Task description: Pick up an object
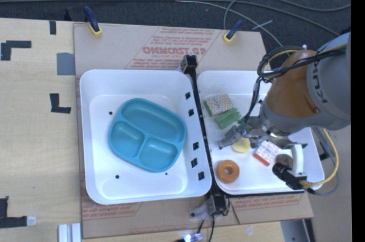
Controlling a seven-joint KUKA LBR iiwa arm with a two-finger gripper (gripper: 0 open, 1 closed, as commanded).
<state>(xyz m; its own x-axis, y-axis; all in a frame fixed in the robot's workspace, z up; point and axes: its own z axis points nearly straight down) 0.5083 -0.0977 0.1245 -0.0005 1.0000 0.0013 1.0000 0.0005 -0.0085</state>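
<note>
My gripper [230, 138] hangs low in the right bin [228, 78], its grey fingers reaching left from the wrist. A pale yellow piece [242, 146] lies just under and right of the fingertips. A green block [226, 119] and a speckled square pad [218, 103] lie just above the fingers. An orange-brown ring [228, 170] rests near the bin's front. A small red and white packet [265, 152] sits beneath the wrist. I see nothing held between the fingers.
The left bin [94, 87] holds a blue divided plate [147, 134]. A black divider strip [196, 121] runs between the bins. Two yellow-blue clamps [91, 22] hold the cardboard sheet at the back. Cables trail across the dark floor behind.
</note>
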